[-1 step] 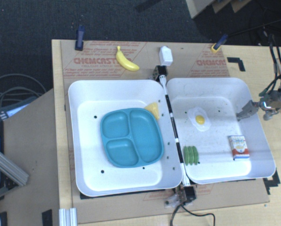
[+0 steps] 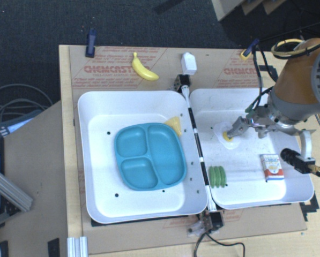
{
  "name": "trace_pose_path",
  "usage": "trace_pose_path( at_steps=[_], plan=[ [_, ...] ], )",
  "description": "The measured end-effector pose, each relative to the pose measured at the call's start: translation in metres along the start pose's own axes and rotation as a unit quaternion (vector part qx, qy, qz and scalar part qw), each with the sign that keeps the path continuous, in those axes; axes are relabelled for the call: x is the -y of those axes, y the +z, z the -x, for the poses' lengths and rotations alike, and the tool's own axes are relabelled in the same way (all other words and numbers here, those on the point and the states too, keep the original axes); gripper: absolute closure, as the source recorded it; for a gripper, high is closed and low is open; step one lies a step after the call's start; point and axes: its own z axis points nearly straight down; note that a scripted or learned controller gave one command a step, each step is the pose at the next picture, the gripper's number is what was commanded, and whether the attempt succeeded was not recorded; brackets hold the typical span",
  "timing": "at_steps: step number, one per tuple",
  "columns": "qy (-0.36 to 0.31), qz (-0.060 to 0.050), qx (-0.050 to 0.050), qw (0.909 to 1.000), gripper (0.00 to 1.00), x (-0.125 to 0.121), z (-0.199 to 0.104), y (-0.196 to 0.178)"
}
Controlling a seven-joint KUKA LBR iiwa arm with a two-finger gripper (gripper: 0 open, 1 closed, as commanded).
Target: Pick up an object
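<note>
At the near edge of the right bin (image 2: 310, 189), a green ridged piece (image 2: 217, 176) sits by the divider and a small carton (image 2: 272, 168) lies toward the right wall. Left bin (image 2: 90, 143) holds a blue divided tray (image 2: 149, 156) with a yellow scrap (image 2: 173, 123) at its far corner. Mid right bin: gripper (image 2: 236, 133) is low over a small yellow-and-white object (image 2: 228, 138); the jaws look slightly apart, tips touching or just above it, nothing clearly clamped. Step, as I judge it: final descent or closing on that object, not lifted yet. Next move calls for centring the object between the jaws, then closing and raising; it's small, so a slip is likely. Farther back on the tabletop (image 2: 213, 74), a banana (image 2: 144, 68) and a white block (image 2: 189, 63).
</note>
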Motion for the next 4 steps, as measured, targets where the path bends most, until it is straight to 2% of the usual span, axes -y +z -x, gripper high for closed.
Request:
trace_pose_path(
  at_steps=[1, 2, 4],
  plan=[
    [0.000, 0.002, 0.001, 1.0000, 0.00, -0.019, -0.031, 0.057],
    [0.000, 0.002, 0.001, 1.0000, 0.00, -0.066, -0.026, 0.056],
    [0.001, 0.000, 0.001, 1.0000, 0.00, -0.025, -0.015, 0.057]
  ],
)
